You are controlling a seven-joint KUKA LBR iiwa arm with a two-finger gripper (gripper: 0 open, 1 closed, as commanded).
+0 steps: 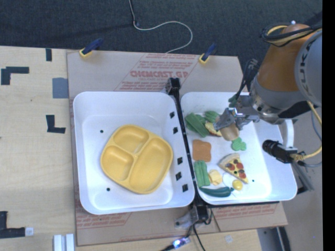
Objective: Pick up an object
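Two shallow white bins were seen side by side on a cardboard sheet (pixel 157 75) laid over the bench. In the left bin (pixel 86 140) a yellow divided plate (pixel 137 158) with three compartments was lying flat, near the middle.

The toy food was gathered in the right bin (pixel 272 184), mostly in its left half. A green leafy piece (pixel 197 122) was placed at the upper left, beside the divider. Below it a brown square slice (pixel 201 150) was found, and under that a green ridged piece (pixel 201 172) with a small yellow piece (pixel 215 178) just beside it. A pizza slice (pixel 233 166) with red toppings was lying to the right of these, a small green clover-like piece (pixel 238 144) was placed above it, and a dark green pepper-shaped piece (pixel 215 191) was set along the near wall.

The arm was extended in from the right, and the gripper (pixel 228 123) was held low over the upper part of the right bin. A tan rounded object (pixel 229 133) was seen right at its tip, touching a yellow piece (pixel 212 129). Whether this object was pinched could not be told, nor whether the pincer was spread or pressed together.
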